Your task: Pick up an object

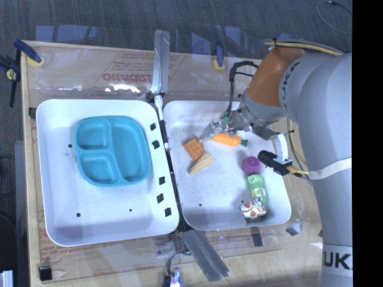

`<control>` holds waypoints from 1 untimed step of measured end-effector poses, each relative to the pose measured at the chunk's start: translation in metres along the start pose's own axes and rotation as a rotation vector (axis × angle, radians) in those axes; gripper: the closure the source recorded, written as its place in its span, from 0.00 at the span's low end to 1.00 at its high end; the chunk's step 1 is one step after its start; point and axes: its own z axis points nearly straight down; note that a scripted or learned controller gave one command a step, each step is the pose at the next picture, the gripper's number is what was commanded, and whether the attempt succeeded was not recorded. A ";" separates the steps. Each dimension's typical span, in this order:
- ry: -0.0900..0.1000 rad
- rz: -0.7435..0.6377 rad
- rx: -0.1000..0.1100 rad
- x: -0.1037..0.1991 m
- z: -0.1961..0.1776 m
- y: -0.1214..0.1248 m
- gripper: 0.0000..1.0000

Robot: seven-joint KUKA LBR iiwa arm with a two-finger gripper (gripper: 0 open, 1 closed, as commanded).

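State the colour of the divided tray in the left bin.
The divided tray is light blue, seen in the camera view.

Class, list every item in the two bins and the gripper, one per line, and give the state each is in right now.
Blue divided plate: flat in the left bin, nothing in its compartments.
Carrot: lying in the right bin, at the gripper.
Orange cracker: lying flat.
Waffle cone: on its side.
Purple ball: resting loose.
Green bottle: lying down.
Red-and-white can: on its side.
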 end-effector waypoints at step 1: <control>0.001 -0.005 0.002 0.001 -0.010 0.001 1.00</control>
